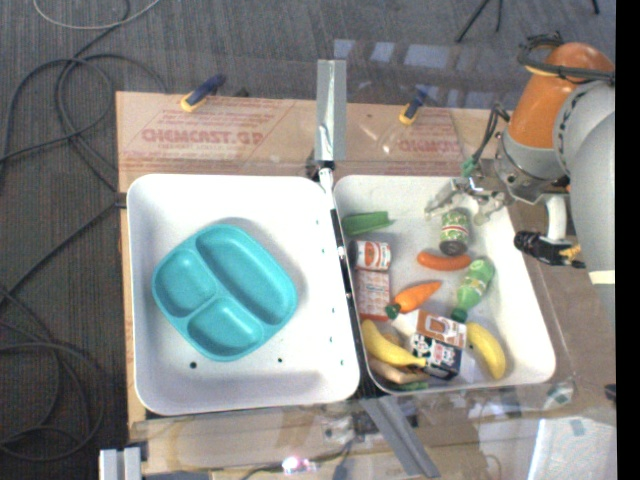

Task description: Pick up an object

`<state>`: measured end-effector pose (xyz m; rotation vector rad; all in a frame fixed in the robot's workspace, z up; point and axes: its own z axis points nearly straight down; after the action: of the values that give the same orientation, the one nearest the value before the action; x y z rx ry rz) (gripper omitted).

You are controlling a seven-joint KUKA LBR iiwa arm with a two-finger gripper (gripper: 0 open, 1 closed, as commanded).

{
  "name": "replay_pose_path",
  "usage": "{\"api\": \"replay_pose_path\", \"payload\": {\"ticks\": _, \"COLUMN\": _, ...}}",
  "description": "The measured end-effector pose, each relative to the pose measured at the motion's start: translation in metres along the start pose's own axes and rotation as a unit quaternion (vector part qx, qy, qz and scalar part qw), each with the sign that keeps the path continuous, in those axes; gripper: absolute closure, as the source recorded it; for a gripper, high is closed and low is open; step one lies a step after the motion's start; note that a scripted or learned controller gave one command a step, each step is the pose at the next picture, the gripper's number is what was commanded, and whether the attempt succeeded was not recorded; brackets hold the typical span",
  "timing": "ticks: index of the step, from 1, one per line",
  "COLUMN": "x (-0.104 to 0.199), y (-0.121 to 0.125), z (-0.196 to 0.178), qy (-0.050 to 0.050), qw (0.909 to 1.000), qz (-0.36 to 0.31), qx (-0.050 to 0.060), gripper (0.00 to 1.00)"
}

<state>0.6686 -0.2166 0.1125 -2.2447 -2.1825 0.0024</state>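
Jar [455, 232], the likely target, stands near the far wall of the right bin [535, 313], with the gripper [466, 194] directly above its far side. The fingers [441, 203] are spread apart and grasp nothing; the jar is just below them, not between them. This placement suggests a descent toward the jar, judged from the pose alone.

Landmark for all positions: the jar. Just on its near side lies an orange sausage-like piece [443, 260]. Beyond that, toward the near right, lies a green bottle [474, 284], and beside it a carrot [414, 296]. To the jar's left, by the bin's dividing wall, sit a green wedge [364, 222], a small can [372, 255] and a printed packet [373, 292]. Well apart from the jar, at the near end, a carton [438, 344] rests on a banana [385, 349], with a second banana [487, 350] alongside.

The sausage-like piece almost touches the jar, so a finger coming down on that side may strike it. The far wall crowds the other side.

Left of the jar, in the other bin [150, 368], lies a teal tray [226, 290]. Both bins rest on the desk [160, 133].
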Motion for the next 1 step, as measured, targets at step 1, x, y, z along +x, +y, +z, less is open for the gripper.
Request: {"api": "replay_pose_path", "payload": {"ticks": 1, "x": 0.0064, "y": -0.0141, "z": 0.018, "qy": -0.002, "qw": 0.9998, "qz": -0.02, "qx": -0.005, "gripper": 0.0}}
